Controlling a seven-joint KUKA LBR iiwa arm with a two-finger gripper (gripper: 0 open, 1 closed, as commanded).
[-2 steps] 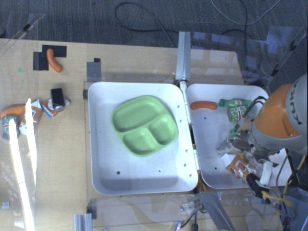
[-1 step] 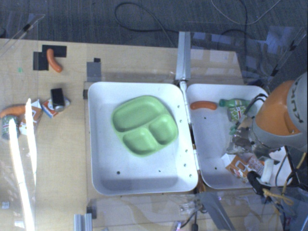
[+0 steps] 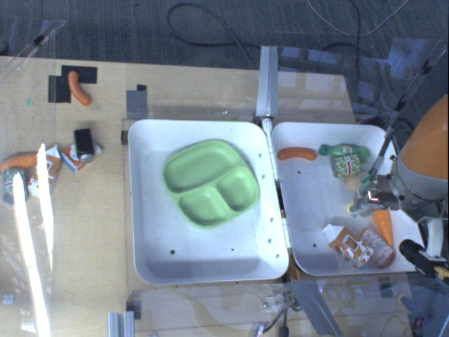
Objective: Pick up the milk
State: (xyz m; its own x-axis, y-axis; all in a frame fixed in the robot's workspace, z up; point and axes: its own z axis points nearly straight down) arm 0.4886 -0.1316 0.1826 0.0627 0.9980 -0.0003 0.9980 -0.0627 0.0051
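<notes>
So the orange-and-white milk carton [image 3: 361, 246] is lying flat near the front of the right white plastic bin [image 3: 309, 188], next to an orange carrot [image 3: 383, 225]. The grey metal gripper [image 3: 370, 201] hovers just above them, can't tell its grip. Green divided plate [image 3: 210, 182] sits in the left bin [image 3: 147, 209].

The arm [image 3: 429, 153] shows as a broad rounded orange band above a grey wrist section. Below that sits the tool [image 3: 367, 201], a small cluster of dark and silvery metal parts, too blurred to make out in detail. Thin dark cables run along the arm's upper side.
</notes>
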